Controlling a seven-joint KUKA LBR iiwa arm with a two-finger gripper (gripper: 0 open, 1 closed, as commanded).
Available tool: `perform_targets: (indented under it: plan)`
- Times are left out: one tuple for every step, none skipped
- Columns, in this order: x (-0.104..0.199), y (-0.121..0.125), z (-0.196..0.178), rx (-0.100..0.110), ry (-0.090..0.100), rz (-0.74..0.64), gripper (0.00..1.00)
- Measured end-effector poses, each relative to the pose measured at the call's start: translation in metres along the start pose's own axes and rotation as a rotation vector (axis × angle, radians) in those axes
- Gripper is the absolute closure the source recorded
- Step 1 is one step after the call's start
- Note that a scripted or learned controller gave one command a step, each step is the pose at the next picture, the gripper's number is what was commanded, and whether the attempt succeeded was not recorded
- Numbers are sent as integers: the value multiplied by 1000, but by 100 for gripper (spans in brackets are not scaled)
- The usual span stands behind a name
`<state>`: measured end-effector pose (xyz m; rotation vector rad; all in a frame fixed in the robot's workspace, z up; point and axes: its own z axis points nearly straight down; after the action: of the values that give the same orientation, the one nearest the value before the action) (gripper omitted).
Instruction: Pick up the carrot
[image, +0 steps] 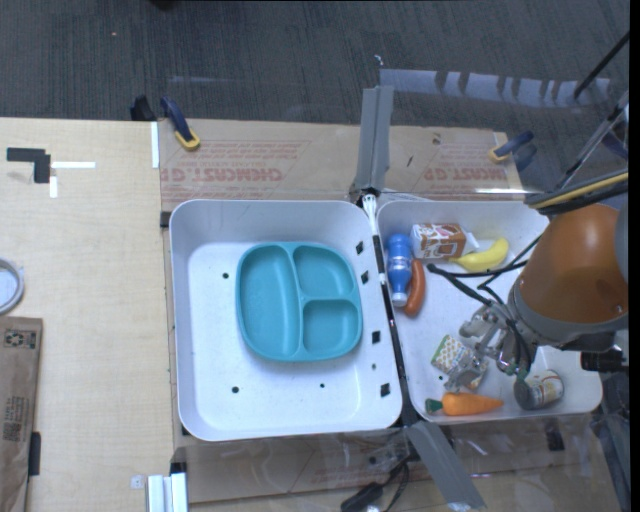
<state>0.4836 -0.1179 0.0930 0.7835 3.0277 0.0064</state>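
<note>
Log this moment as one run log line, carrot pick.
task: pick up carrot | carrot: lying at near edge of right bin | claw: just above carrot | grasp: not seen | left bin: teal tray

A dark grey carpeted floor (250, 50) fills the band from ten to two o'clock. Below it lies the surface (80, 250), pale wood grain, taking up the nine o'clock side. A brown cardboard sheet (260, 160) with red lettering is spread over the surface toward twelve o'clock, held by blue and yellow clamps (180, 125) at eleven and at two o'clock. A black L-shaped mark (30, 160) and strips of white tape (75, 165) sit at ten o'clock. A roll of tape (8, 288) touches the nine o'clock edge, with a brown paper bag (18, 400) at eight o'clock. Light is even and soft.
</note>
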Motion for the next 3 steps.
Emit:
perform_targets:
  plan:
    - [1,-2,-4,4,12,2,100]
    - [-1,-1,-5,2,4,2,0]
    - [-1,-2,-10,3,11,5,100]
